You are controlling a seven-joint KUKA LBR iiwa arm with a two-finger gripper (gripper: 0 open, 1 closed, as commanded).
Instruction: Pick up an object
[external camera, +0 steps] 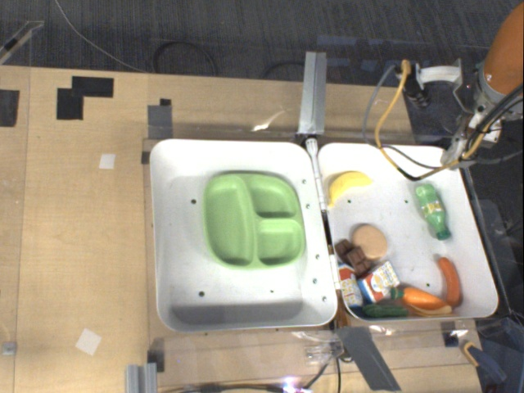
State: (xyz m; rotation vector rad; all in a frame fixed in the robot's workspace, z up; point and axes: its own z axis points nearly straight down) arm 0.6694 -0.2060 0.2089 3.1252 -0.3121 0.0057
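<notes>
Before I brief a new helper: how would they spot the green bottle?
Look in the right-hand white bin, along its far right wall. The green bottle lies there alone, above the orange sausage, the only clear green thing in that bin.

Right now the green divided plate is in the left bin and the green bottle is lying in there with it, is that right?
Not quite. The green divided plate is in the left bin, but the green bottle lies in the right bin, near its far right side, along with the other small items. The camera view shows this.
</notes>
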